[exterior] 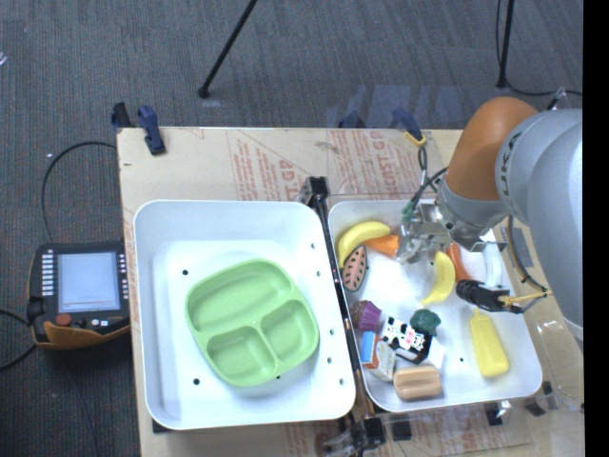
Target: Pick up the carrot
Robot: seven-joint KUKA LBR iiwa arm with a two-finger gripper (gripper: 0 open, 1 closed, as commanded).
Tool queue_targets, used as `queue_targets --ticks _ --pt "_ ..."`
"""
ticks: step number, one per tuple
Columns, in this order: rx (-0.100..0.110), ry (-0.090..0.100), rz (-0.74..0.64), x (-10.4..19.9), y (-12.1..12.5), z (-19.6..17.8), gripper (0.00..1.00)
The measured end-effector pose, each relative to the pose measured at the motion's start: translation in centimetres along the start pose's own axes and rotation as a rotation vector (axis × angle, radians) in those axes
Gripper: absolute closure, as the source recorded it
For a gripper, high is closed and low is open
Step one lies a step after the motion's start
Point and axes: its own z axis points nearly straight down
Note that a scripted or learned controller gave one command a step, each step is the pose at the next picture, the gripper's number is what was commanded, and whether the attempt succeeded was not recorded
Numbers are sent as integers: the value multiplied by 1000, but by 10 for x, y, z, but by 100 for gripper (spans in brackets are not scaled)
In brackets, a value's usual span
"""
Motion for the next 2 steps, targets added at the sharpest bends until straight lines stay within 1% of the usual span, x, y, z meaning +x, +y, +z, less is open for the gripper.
queue_targets --ticks 1,2 --pt "0 0 -1 0 0 0 0" --pt "0 1 -1 0 0 -10 100"
